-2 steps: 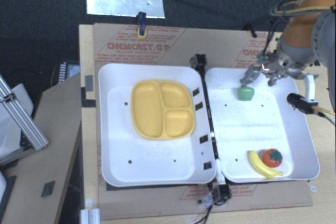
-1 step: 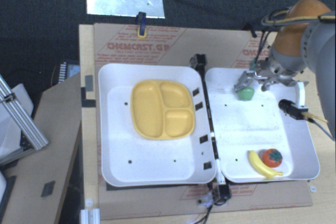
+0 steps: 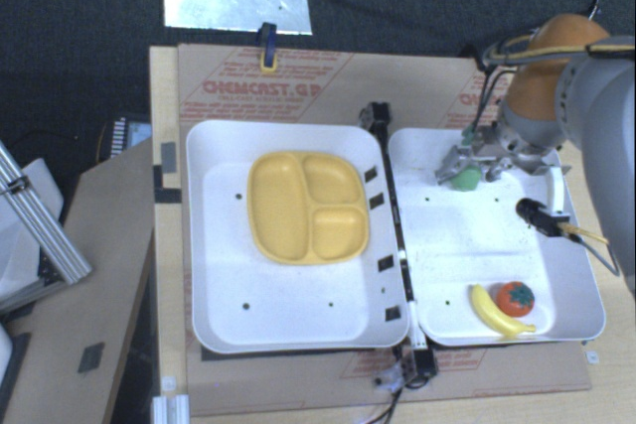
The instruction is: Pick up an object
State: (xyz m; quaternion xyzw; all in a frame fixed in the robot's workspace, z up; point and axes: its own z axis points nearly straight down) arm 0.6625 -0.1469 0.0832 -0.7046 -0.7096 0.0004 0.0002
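— Two white bins [image 3: 298, 338] sit side by side on cardboard; what's at the gripper [image 3: 467, 169]?
— A small pale green object [image 3: 464, 180], far left of the right bin. The fingers close around it.
— Anything else?
— Banana [image 3: 494, 313] and tomato [image 3: 516, 298], near right; a yellow tray [image 3: 306, 207] in the left bin.

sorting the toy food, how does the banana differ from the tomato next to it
The banana is yellow, long and curved, lying flat; the tomato is red-orange and round with a green top. The banana spans more of the bin floor; the tomato is compact. The banana sits nearer the bin's front edge, the tomato just behind it. Both lie close together in the right bin.
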